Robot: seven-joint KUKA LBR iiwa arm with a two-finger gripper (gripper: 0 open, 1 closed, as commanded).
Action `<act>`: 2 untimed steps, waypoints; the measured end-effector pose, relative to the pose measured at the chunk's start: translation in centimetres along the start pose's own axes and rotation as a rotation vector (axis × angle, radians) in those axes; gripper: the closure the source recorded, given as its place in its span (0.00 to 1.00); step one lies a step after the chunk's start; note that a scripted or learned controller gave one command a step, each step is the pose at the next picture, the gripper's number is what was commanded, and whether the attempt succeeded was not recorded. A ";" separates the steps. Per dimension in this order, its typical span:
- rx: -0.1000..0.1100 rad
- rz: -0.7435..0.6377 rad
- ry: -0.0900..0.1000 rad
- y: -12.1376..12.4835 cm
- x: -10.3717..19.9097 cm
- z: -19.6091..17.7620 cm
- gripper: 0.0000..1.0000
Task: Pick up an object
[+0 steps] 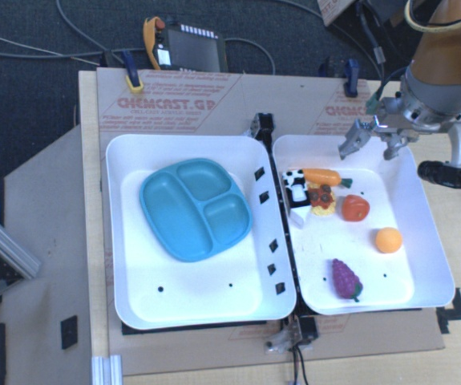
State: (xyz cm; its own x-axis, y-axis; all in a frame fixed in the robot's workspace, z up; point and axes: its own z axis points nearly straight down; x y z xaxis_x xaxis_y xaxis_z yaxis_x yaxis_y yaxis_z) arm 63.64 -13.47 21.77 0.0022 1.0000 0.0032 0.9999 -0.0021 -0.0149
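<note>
The pincer (pixel 372 139) is seen at the upper right of the frame, fingers spread apart, nothing between them, above the right bin's (pixel 426 215) far edge. In that bin a carrot (pixel 322 176), tomato (pixel 355 208), orange (pixel 388 240) and grapes (pixel 345 279) are noted. A blue plate (pixel 196 208) is recorded in the left bin (pixel 126 239).

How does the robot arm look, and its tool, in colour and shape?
The arm is a thick rounded grey body with an orange band above the wrist and a yellowish cable looped near the top. The tool is metallic grey, with two thin fingers.
</note>
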 end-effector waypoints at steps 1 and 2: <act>-0.014 -0.003 -0.002 0.3 0.0 -0.8 0.00; -0.009 -0.002 -0.002 0.4 -0.3 3.5 0.00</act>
State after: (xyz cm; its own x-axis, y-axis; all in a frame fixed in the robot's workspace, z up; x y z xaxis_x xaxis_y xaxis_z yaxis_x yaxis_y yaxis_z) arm 63.96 -13.77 18.31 0.0001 1.0000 0.0012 1.0000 -0.0001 -0.0060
